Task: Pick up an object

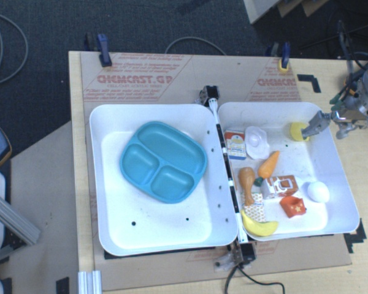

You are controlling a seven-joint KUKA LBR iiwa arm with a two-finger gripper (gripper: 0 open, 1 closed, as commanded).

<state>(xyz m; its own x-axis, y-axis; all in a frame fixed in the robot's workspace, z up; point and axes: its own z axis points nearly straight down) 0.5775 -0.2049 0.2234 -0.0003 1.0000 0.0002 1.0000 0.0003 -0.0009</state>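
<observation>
Gripper (324, 122) pokes in from the right edge of the camera view over the right bin (340, 158), and the closest thing to it is the small yellow object (298, 131) in that bin's upper corner, sitting just to the left of the grey fingertip and about touching it. Finger spread is impossible to read from this slanted angle, and nothing can be seen caught in it. The carrot (269, 163), white egg (318, 192) and banana (260, 227) all lie further down the right bin, well away from the yellow object, so it looks like the likely pick.
</observation>
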